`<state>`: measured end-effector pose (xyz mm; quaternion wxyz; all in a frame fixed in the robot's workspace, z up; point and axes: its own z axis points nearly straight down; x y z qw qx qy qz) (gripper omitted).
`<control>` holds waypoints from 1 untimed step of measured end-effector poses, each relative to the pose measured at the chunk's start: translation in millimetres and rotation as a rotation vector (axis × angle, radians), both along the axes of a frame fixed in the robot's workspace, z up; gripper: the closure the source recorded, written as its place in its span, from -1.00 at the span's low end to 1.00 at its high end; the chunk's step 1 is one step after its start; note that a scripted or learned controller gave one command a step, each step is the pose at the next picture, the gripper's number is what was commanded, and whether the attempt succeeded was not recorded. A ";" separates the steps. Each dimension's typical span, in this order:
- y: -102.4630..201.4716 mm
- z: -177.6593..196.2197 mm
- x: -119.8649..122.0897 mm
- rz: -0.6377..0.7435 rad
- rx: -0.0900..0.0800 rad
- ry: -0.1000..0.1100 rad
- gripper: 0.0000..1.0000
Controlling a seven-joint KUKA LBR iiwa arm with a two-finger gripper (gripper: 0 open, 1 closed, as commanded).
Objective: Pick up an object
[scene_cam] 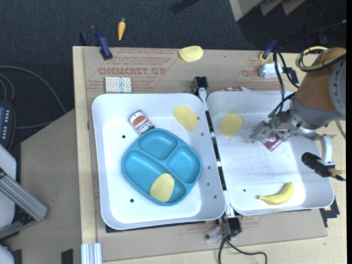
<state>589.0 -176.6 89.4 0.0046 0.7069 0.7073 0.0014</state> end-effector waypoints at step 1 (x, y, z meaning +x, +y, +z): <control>-1.2 12.1 1.9 0.001 -0.004 -0.008 1.00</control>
